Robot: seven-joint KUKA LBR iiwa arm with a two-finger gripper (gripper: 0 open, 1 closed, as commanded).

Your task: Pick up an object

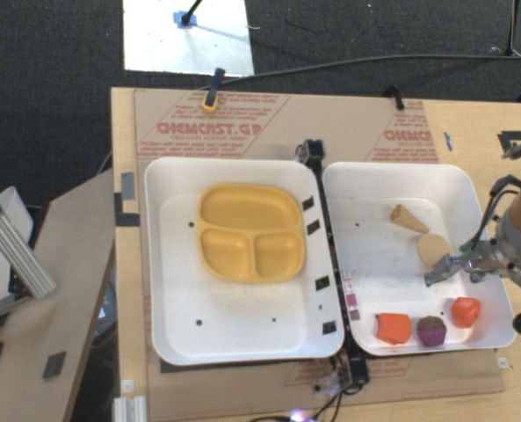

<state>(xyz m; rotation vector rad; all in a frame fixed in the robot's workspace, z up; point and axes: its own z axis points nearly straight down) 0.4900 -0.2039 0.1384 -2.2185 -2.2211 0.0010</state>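
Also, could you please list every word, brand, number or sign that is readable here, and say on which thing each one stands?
"CHEMCAST GP", red print on the brown protective sheet under the two white bins, at the left; legibility is borderline.
The same red print repeats at the right, cut off and too slanted to read fully.
Smaller red lines around both logos: too small to read.
Small pink-and-white label strip between the bins: too blurred to read.

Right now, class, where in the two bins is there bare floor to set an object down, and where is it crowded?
Left bin: a free strip in front of the yellow divided plate. Right bin: its left half is bare, from the rear wall forward. Crowded: the right side, with two tan pieces, the gripper, and the orange, purple and red items in front.
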